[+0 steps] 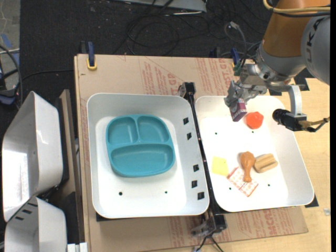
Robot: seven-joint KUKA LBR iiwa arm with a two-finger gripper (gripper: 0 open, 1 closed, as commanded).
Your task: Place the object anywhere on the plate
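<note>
Left bin [100, 156] front rim nearest; teal plate [140, 144] inside, bare. Right bin [294, 193]: yellow block [220, 166], red-white packet [244, 184], drumstick [246, 165], bread roll [264, 163], orange-red object [254, 120]. Gripper [239, 111] hangs just left of orange-red object, nothing visible between tips. Open or clenched: cannot tell. Risk: offset descent nudges round object aside, grasp comes up empty.

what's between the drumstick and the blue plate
In the camera view, a yellow cheese slice lies left of the drumstick, then the bins' adjoining walls, then bare white floor up to the plate.
</note>
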